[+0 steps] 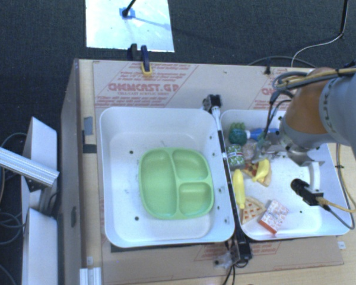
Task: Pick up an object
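Several small objects are lying in the right bin (pixel 320 221), none lifted: red-and-white packet (pixel 274 215), pizza slice (pixel 251 209), banana (pixel 238 187). Beyond, the end effector (pixel 262 153) is hovering over the yellow toy (pixel 262 171); its grip is unreadable.

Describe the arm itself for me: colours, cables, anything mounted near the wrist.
The arm is grey with a rounded orange band above the wrist. Thin dark cables loop along its upper side. Lower down, a black cylindrical part sticks out, with a yellowish cable curving away from it.
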Robot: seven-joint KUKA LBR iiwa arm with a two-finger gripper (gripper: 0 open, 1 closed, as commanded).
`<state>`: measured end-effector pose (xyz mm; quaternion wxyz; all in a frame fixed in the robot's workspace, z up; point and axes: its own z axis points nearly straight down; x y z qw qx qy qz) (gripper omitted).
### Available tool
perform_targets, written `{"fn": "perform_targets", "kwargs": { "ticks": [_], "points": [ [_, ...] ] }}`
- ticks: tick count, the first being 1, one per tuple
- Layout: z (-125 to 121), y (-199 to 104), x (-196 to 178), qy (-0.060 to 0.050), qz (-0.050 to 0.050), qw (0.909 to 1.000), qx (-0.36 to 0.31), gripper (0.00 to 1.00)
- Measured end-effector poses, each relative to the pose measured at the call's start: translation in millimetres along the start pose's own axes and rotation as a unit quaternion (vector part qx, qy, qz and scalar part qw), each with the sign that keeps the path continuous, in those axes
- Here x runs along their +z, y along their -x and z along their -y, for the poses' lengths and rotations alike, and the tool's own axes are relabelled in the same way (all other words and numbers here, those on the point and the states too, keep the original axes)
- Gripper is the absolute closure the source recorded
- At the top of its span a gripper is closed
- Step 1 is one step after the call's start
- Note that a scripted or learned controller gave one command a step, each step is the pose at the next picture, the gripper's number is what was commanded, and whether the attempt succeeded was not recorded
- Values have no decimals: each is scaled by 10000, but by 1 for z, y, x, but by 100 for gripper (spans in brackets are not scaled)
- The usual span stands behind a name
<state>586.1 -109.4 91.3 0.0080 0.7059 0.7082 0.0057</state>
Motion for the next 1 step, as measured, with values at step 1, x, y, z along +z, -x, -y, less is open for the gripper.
{"fn": "perform_targets", "kwargs": {
  "ticks": [1],
  "points": [
    [-31, -66, -94, -75, -20, 10000, -7, 100]
  ]
}}
